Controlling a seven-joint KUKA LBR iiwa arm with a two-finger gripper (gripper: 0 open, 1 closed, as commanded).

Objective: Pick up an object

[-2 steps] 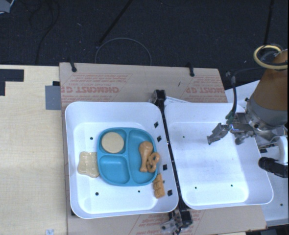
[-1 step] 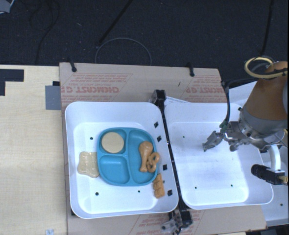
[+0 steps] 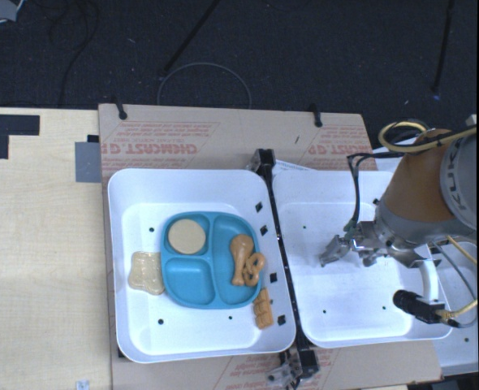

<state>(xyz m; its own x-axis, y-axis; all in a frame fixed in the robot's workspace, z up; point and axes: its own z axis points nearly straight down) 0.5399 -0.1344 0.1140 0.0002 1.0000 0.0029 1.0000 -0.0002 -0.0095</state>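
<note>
My gripper (image 3: 334,253) hangs low over the right bin (image 3: 337,319), near its middle, and I see nothing in it. All the objects lie in the left bin (image 3: 119,218). A blue compartment plate (image 3: 192,289) there carries a round tan disc (image 3: 186,236) and a twisted brown pretzel-like piece (image 3: 246,260). A pale beige slice (image 3: 146,272) lies against the plate's left edge. A small orange-brown chunk (image 3: 262,309) rests by the plate's lower right corner.
A black divider rail (image 3: 275,246) runs between the two bins, just left of the gripper. Cables and a black-tipped white fitting (image 3: 418,303) hang off the arm over the right bin's lower right corner. Cardboard (image 3: 223,136) lies under both bins.
</note>
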